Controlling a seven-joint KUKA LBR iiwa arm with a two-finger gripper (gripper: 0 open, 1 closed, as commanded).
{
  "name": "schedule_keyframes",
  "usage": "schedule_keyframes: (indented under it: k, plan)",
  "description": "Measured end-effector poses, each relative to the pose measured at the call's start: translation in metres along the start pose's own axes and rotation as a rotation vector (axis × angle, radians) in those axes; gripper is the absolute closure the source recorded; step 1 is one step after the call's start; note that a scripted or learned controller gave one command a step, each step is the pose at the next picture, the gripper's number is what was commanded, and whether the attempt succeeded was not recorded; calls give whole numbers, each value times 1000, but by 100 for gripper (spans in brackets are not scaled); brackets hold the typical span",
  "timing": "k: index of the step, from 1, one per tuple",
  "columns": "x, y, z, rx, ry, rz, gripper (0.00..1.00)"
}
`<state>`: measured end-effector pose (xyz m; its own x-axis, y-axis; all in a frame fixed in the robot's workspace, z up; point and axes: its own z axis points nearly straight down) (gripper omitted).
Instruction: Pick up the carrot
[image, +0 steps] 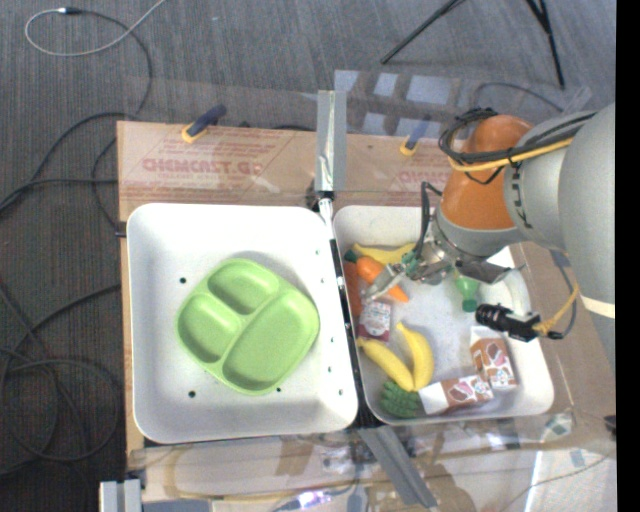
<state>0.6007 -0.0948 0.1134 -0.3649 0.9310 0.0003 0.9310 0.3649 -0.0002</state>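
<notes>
Carrot (372, 270) at far-left corner of right bin (535, 400), against wall. Gripper (400, 283) just beside it, fingers apart, nothing between. Risk: wall blocks finger; neighbouring packet (376, 319) or bananas (400, 358) snagged instead.

A green divided plate (250, 327) lies in the left bin (150, 235). The right bin (535, 385) holds two bananas (418, 352), a broccoli piece (400, 402), small printed cartons (492, 362) and a red-white packet (376, 319).
</notes>
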Motion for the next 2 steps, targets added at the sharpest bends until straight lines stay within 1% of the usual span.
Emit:
schedule_keyframes:
  k: [1,2]
  plan:
    - [49,-31,-68,3,1,115,0]
    - [-13,-23,13,-15,-8,49,0]
